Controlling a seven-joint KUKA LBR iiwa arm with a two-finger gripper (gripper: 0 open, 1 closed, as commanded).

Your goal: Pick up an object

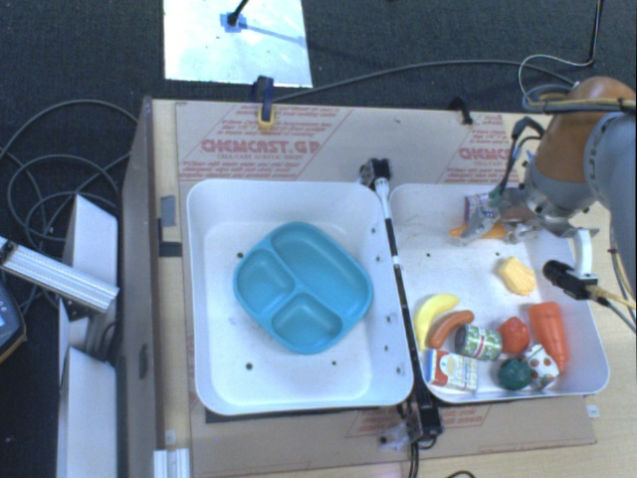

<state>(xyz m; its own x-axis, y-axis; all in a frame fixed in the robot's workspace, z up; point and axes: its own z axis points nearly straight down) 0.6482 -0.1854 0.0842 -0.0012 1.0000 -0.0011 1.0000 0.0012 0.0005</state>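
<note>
My gripper (490, 213) is low in the right bin (434, 205), near its back wall, on the grey arm (582, 157) that comes in from the right. A small orange piece (465, 232) lies right at the gripper's tip, partly hidden by it; I cannot tell whether it is held. Further forward in this bin lie a yellow block (517, 275), a carrot (549, 333), a banana (434, 316), a sausage (450, 328), a small can (480, 343), a red tomato (514, 335), a green piece (515, 373) and a small carton (453, 372).
The left bin (221, 366) holds a blue divided plate (302, 286). A black part (565, 280) with a cable hangs over the right bin's right side. Cables run across the bench behind the bins. The toys crowd the right bin's front.
</note>
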